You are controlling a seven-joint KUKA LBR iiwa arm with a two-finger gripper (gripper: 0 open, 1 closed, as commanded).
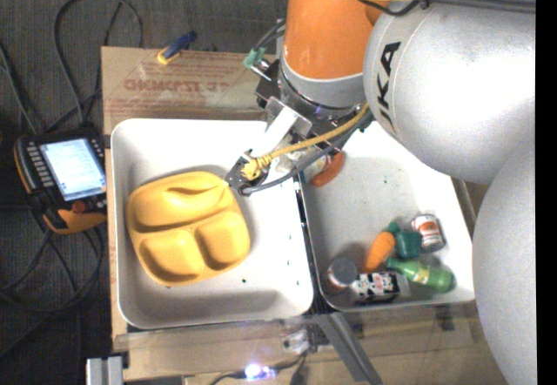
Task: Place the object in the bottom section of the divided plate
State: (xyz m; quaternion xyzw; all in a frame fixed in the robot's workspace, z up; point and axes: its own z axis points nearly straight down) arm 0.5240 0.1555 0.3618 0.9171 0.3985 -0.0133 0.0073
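Grey arm casing (452, 70) fills the upper right of the frame, nearest the lens. Below it the tool (248, 170) hangs at frame centre, over the upper right edge of the yellow moulded divided plate (187, 226) in the left white bin (174, 309). Whether the tool is apart or together cannot be told. A small yellow item (251, 169) sits at its tip; holding is unconfirmed. It appears light and small, probably rigid plastic; grip across its middle. Bottom section of the plate lies toward lower frame.
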